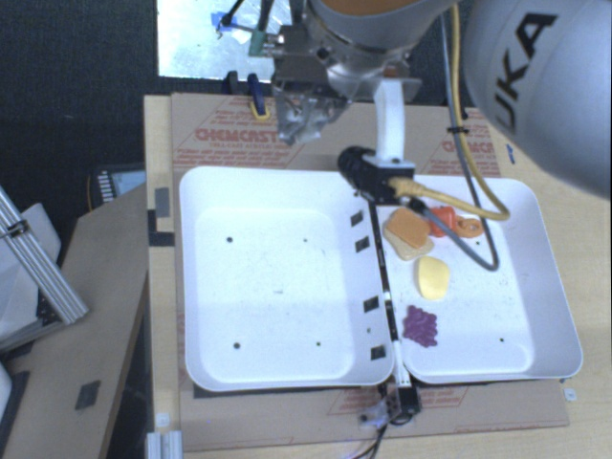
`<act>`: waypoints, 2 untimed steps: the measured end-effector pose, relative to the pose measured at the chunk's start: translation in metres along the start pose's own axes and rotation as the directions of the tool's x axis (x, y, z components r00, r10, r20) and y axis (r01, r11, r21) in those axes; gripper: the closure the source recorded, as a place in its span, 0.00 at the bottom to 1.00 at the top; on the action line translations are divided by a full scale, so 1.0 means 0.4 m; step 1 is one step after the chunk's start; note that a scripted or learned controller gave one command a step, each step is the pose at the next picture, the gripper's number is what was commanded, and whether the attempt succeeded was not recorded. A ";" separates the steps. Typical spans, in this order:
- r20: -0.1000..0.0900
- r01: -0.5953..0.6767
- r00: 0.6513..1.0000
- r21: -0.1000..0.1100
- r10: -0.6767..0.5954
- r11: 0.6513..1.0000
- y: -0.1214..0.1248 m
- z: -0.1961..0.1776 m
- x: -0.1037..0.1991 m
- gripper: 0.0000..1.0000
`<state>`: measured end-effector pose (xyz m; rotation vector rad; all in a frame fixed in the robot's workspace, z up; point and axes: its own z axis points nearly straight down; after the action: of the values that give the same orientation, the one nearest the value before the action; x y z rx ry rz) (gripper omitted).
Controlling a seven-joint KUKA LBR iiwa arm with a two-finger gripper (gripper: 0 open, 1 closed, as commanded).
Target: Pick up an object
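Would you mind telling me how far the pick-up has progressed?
Nothing looks picked yet: the bread-like piece, yellow piece, orange piece and purple grapes all lie in the right bin. The end effector sits beyond the bins. Approach, grasp and lift remain.

"CHEMCAST" on board [232, 134] ("UKA" on arm [535, 55])

Two white bins fill the middle of the frame, the left bin [263, 285] speckled with small dark dots. In the right bin [535, 295] lie a tan and cream sandwich-like toy [408, 232], an orange piece [457, 224], a pale yellow piece [432, 277] and a purple grape-like cluster [420, 325]. Red lettering marks the brown cardboard [225, 137] in the upper left.
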<state>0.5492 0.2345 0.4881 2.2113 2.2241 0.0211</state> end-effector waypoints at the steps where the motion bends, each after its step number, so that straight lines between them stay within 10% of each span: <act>1: 0.003 0.001 1.000 0.009 -0.001 1.000 -0.141 -0.126 0.001 1.00; 2: 0.004 0.000 1.000 0.011 0.000 1.000 -0.136 -0.119 0.001 0.00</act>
<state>0.4941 0.2343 0.5352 2.2153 2.2272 0.0038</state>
